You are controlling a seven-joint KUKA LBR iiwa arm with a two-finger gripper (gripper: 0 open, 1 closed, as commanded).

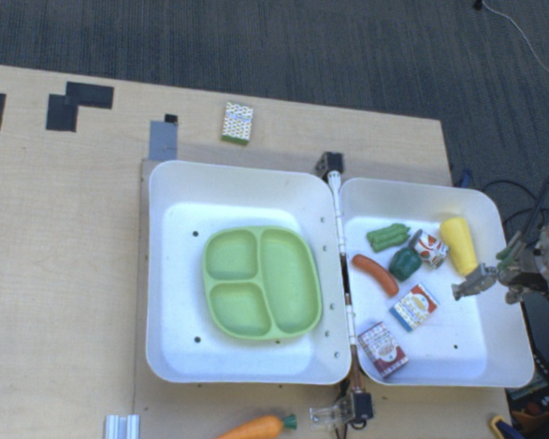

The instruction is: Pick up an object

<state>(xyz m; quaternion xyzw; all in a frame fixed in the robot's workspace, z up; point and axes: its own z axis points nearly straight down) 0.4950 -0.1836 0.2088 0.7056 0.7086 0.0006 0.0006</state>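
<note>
**Gripper at the right bin's edge, nothing taken yet**

While the gripper (495, 276) hangs over the right rim of the right bin (503, 371), whether its fingers are apart or together cannot be told from this slant, and nothing shows between them. The nearest candidate is the yellow piece (458, 243), lying near the bin's far right corner, just beside a small red-and-white carton (429, 249). It looks smooth, rounded and elongated, rather like a toy banana or corn cob, so it may roll or slip. A good approach, I judge, would come straight down over its middle, with the fingers across its short width, clear of the carton and of the bin wall, closing only once low enough.
</note>
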